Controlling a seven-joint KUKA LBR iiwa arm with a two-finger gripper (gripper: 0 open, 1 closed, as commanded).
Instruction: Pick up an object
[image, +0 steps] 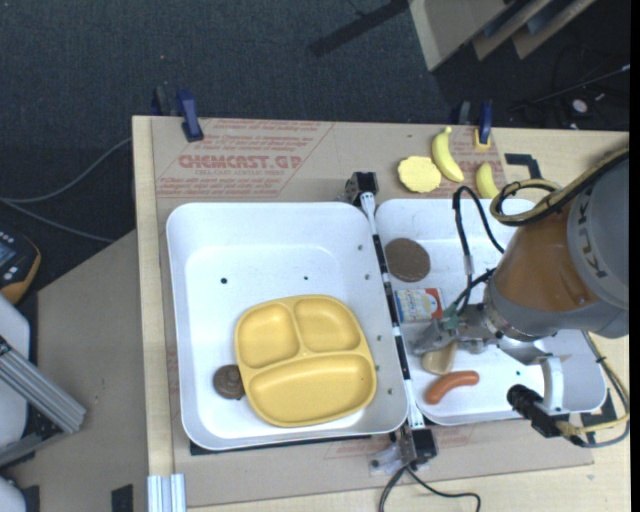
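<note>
While the left bin (190, 300) carries one yellow divided tray (300, 358) and one small brown disc (229, 381) touching its left rim, the arm (555, 275) bends in from the right over the right bin (420, 215), its pincer (445, 335) low among the things there. Whether the pincer grips or gapes, I cannot tell. Half hidden beneath it lies a beige piece (438, 358); beside it sit one carton (415, 303), one brown round (407, 259) and one sausage (452, 385). On the worktop (250, 160) behind lie two bananas (447, 155) and a yellow disc (419, 174).
</note>
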